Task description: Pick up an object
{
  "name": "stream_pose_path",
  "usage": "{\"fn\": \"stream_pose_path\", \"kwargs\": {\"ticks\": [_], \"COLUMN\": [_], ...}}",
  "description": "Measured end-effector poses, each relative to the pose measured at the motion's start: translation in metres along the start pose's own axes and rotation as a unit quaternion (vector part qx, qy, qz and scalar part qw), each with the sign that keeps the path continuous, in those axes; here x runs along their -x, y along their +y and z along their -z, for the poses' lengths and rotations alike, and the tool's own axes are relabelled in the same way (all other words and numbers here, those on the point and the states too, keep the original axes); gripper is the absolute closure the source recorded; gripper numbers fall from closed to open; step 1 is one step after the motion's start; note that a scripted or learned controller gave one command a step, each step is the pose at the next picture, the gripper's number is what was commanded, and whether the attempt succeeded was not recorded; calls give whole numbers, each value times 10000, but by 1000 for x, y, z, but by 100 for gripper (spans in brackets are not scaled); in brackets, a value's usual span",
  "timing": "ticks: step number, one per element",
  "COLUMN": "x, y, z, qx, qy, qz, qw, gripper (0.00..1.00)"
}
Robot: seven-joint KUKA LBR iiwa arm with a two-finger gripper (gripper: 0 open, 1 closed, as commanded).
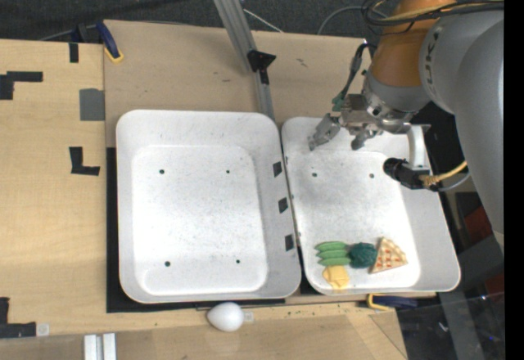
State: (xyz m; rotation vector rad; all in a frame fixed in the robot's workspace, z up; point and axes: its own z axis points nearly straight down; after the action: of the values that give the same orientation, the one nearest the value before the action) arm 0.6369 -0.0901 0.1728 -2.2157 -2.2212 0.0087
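A pale wooden table (49,211) carries two shallow white bins side by side. The left bin (196,125) is the wider one, its floor speckled and marked by four small dark dots. The right bin (426,219) touches it along a seam where small dark clips (282,204) sit. A grey metal bar (233,11) slants down from the top and ends at a black clamp (260,60) just behind the bins. Black tape marks (80,160) and a grey patch (92,104) lie on the wood at left. A white egg-shaped thing (225,317) rests on the table just in front of the left bin.
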Motion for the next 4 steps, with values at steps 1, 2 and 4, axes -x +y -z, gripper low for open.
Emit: {"fn": "stream_pose_path", "kwargs": {"ticks": [1, 2, 4], "x": [2, 2, 7], "y": [-3, -3, 4], "z": [-65, -86, -24], "qx": [-9, 16, 52], "qy": [1, -3, 2], "qz": [-6, -1, -4], "qw": [10000, 10000, 10000], "gripper": [0, 0, 100]}}
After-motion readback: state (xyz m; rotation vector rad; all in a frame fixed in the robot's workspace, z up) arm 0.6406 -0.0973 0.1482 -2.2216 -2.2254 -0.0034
